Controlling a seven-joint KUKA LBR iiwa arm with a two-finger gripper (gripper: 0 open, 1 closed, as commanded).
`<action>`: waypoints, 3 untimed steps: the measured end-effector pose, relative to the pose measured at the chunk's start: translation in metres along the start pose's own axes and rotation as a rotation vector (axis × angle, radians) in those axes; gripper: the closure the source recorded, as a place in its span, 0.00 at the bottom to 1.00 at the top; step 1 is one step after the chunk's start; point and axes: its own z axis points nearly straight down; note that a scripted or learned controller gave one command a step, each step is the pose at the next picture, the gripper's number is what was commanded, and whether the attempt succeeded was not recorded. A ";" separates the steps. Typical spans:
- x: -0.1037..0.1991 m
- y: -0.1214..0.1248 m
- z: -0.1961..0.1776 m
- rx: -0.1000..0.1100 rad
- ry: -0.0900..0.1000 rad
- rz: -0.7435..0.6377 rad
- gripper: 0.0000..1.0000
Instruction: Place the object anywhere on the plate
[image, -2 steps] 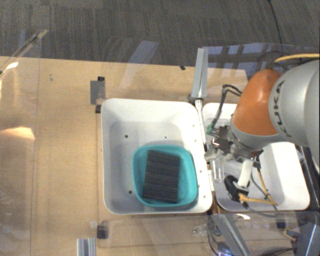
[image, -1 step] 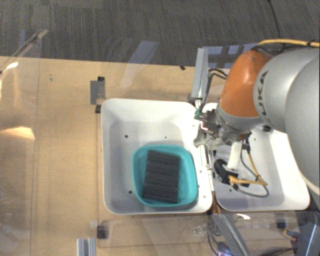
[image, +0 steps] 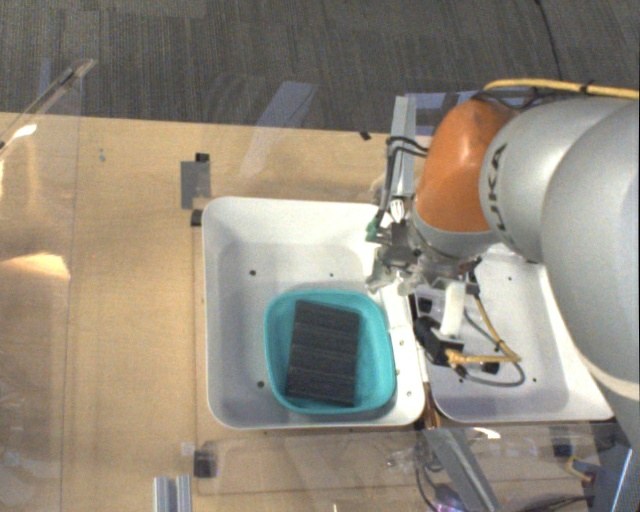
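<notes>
A teal square plate (image: 375, 330) sits in the front right part of the left white bin (image: 235, 300). A dark ridged rectangular block (image: 323, 352) lies flat on the plate, fully inside its rim. My gripper (image: 392, 272) hangs above the wall between the two bins, just past the plate's far right corner and apart from the block. The grey wrist and orange band (image: 455, 175) cover most of the gripper from above.
The right white bin (image: 545, 370) lies under the arm, which hides much of its floor. The left bin's floor shows bare white to the left of and behind the plate. Wooden bench top surrounds both bins.
</notes>
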 end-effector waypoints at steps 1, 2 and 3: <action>0.000 0.000 0.000 0.000 0.000 0.001 0.00; -0.052 -0.024 -0.218 -0.010 0.000 0.014 0.00; 0.080 -0.085 -0.211 -0.003 0.001 0.039 0.00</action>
